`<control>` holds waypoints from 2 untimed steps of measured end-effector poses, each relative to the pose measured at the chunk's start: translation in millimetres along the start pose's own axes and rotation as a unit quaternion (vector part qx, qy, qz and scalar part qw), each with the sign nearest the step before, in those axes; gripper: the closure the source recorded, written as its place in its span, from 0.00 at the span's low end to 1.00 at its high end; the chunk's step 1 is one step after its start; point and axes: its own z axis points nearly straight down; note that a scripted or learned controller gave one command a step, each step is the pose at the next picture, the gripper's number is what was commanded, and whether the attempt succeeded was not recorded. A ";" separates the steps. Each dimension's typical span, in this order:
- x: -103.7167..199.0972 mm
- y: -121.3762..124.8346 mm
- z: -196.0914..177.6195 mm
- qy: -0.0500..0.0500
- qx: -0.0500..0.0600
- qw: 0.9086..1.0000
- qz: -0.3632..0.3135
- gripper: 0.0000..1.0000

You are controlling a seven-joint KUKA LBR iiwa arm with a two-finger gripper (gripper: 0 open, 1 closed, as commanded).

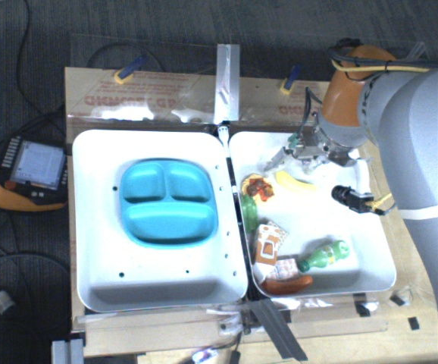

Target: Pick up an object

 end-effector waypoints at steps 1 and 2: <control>-0.1 1.1 -11.3 -0.001 -0.001 1.000 -0.001 1.00; 56.5 11.2 -95.1 0.003 0.004 0.999 -0.040 1.00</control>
